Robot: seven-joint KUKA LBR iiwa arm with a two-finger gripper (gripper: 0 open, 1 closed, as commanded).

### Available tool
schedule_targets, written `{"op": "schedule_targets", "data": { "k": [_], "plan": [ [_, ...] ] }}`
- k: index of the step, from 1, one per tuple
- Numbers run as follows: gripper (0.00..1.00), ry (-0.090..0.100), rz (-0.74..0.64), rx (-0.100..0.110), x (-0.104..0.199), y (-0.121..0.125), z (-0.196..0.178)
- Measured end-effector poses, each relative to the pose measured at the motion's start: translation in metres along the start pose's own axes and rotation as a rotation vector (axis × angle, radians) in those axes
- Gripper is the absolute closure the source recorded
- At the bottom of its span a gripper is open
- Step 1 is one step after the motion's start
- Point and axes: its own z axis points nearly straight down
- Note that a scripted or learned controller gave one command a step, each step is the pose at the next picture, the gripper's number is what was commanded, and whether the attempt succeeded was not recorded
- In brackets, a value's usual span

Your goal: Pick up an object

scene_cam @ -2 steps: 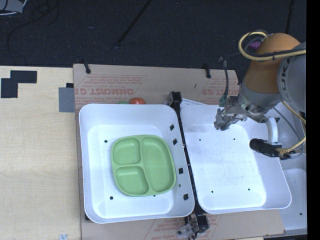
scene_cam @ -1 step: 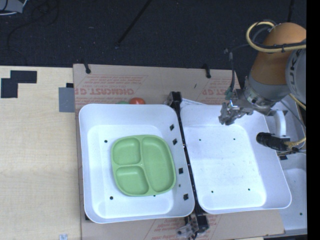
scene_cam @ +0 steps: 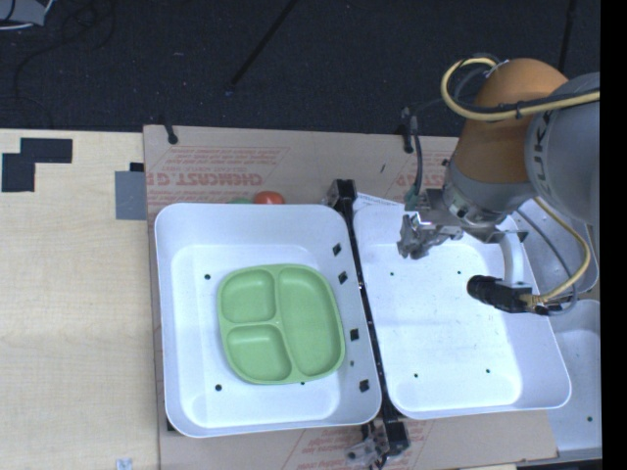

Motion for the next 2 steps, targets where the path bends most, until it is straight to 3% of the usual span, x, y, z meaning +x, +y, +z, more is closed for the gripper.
{"op": "schedule_targets", "data": {
  "k": [2],
  "plan": [
    [1.0, -0.001, -0.001, -0.001, 0.096, -0.035, -0.005]
  ]
}}
